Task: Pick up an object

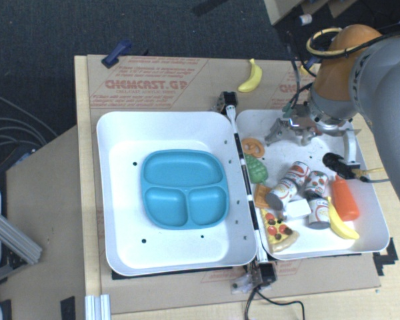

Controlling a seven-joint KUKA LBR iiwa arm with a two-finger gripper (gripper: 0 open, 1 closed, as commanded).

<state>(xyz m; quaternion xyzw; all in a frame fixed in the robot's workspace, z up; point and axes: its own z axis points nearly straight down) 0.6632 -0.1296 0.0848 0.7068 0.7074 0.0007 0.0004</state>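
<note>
Camera view: claw [295, 127] (grip state unclear) hovers near right bin's [377, 235] far edge.

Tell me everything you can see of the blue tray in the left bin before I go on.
The blue tray is a rounded, glossy plate that looks like plastic, light blue throughout. It has three compartments: one wide section across the far side and two smaller ones side by side nearer the camera. It lies flat and upright near the middle of the left bin, resting on the bin's white floor. Nothing lies in it or touches it otherwise.
</note>
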